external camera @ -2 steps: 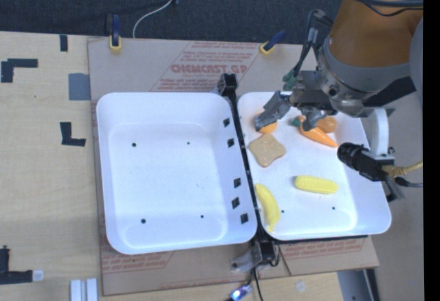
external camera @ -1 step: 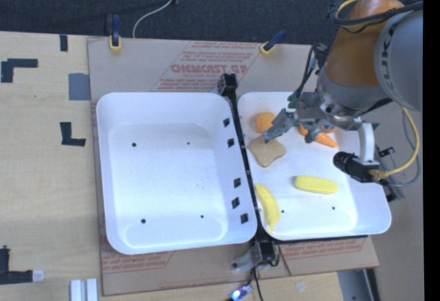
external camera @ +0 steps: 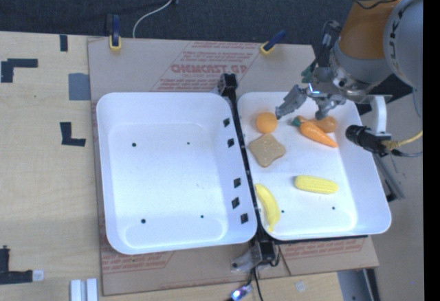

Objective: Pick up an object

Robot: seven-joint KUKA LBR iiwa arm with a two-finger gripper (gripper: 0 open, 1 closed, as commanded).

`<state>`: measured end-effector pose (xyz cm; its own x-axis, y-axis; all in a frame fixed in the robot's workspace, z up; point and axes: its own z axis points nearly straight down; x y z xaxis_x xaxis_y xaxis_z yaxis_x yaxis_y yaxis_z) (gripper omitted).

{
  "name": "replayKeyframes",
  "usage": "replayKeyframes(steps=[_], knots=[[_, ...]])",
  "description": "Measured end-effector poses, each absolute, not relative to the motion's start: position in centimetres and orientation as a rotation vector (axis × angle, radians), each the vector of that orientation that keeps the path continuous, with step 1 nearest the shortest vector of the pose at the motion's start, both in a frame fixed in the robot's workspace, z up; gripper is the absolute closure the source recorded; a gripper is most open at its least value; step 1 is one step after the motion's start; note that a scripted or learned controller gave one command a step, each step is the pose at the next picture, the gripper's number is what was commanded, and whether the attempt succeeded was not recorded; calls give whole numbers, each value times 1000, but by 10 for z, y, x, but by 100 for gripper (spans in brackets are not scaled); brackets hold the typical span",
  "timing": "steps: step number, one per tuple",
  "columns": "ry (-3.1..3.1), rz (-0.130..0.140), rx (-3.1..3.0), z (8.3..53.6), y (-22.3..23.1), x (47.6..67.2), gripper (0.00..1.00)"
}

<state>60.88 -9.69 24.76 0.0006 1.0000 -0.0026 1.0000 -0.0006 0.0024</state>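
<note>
though beside orange (external camera: 267,122), bread (external camera: 267,150) unobstructed

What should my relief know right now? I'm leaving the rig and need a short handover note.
Gripper: open, nothing between its fingers, above the far end of the right bin, over the gap between orange and carrot.
In the right bin: orange, carrot, bread, corn, banana at the near left edge.
Done: nothing picked up yet.
Left: close on one item and lift it; orange and carrot look nearest.
</note>
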Motion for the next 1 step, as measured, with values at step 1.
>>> replayKeyframes(steps=[1], knots=[[2226,-2,2217,180,-77,668,0]])
